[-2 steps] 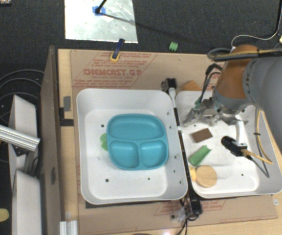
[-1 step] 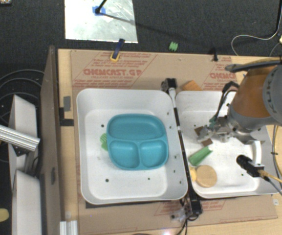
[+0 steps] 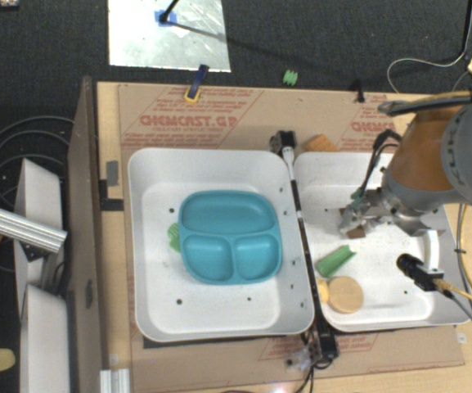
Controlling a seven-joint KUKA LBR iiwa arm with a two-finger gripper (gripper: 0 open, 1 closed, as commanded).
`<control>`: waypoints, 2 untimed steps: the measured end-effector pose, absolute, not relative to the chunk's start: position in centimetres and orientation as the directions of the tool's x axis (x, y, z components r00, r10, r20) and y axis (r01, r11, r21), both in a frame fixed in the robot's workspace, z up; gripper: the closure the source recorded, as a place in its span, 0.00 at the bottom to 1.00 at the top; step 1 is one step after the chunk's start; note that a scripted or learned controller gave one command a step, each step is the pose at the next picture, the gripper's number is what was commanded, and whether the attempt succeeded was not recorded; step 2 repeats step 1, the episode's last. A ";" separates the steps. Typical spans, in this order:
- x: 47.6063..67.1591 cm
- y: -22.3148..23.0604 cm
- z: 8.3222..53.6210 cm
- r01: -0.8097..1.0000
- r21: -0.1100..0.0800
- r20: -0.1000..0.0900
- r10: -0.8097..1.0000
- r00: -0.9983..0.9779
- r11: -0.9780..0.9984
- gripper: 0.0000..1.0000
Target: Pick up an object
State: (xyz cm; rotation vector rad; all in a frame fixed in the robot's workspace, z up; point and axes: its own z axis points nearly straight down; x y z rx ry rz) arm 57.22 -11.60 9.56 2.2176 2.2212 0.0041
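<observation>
Far to the left of the jaws sits the left white bin (image 3: 150, 244). A small green bit (image 3: 173, 236) peeks out there, tucked against the left edge of a big blue plate (image 3: 230, 236). It is the thing farthest from the jaws. The blue plate has three dips in it and lies flat in the middle of that bin. It is well to the left of the jaws, across the wall where the two bins meet.

Next comes the right white bin (image 3: 383, 289), and the gripper (image 3: 355, 222) is low over its left part. I cannot tell if the jaws are squeezed tight or let loose, because they are too small and dark to make out. I cannot see anything held in them.

A green piece (image 3: 334, 260) lies tilted on the bin floor, near the jaws, just below them and a little to their left. A round tan disc (image 3: 346, 294) lies flat farther below the jaws, just past the green piece and close to it. An orange-tan thing (image 3: 319, 143) sits outside the bin on the brown bench board (image 3: 186, 121), above the jaws and to their left.

The grey and orange arm (image 3: 432, 166) comes in from the right of the jaws.
</observation>
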 end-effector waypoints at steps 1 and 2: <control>61.0 -3.5 19.1 1.000 0.014 0.002 1.000 -0.014 0.014 1.00; 61.0 -3.5 19.1 1.000 0.014 0.002 1.000 -0.014 0.014 1.00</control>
